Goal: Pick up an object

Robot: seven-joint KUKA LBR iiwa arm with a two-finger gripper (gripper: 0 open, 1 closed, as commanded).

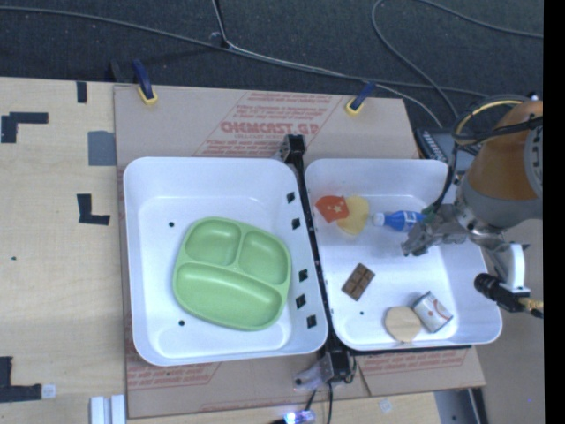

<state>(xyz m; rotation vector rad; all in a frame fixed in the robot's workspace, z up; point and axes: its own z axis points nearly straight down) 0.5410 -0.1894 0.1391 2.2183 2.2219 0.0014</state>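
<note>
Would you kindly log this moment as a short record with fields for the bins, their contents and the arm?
left bin: green divided plate
right bin: red and yellow toy, blue bottle, brown chocolate bar, tan disc, small can
arm: reaching in over the right bin's right side
gripper: low, just right of the blue bottle
object held: none visible

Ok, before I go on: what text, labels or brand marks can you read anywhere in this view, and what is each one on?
"CHEMCAST GP", red print, roughly as it reads: on the cardboard sheet under the bins, above the left bin.
Smaller red print lines around it: too blurred to read.
Label on the small can in the right bin: too small to read.
Blue bottle: no legible label.
</note>
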